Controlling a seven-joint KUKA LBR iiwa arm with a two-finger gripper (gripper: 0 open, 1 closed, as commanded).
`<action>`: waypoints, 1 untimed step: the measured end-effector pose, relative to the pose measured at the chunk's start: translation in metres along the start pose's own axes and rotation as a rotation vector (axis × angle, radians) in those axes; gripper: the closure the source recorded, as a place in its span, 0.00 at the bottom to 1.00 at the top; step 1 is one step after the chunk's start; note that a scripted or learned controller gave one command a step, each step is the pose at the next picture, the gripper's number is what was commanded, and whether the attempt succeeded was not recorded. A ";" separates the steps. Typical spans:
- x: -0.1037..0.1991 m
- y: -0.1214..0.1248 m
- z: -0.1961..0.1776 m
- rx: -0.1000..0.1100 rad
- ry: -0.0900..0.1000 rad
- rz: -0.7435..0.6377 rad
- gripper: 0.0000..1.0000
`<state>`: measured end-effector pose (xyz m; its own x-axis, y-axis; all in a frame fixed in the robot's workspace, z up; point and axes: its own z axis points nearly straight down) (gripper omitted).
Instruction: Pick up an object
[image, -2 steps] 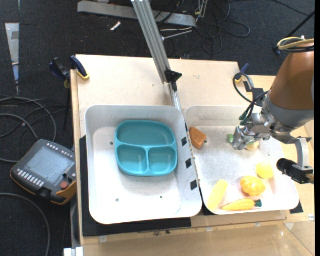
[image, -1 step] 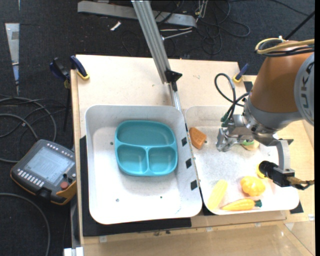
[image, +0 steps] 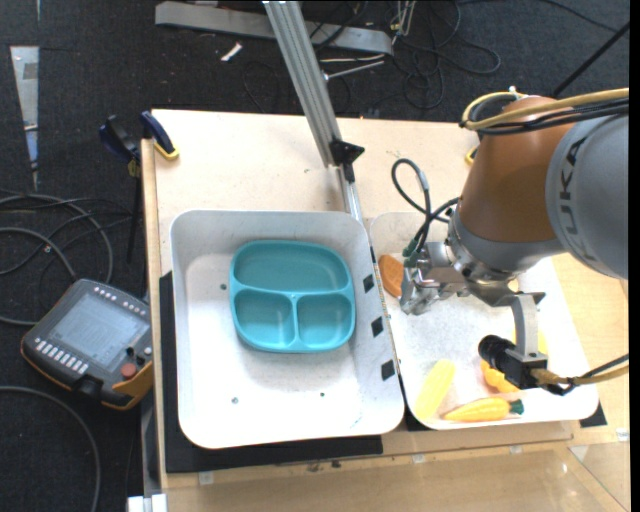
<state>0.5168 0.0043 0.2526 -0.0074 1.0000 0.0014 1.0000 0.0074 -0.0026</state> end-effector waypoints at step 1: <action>0.052 -0.002 0.018 0.001 0.000 -0.001 1.00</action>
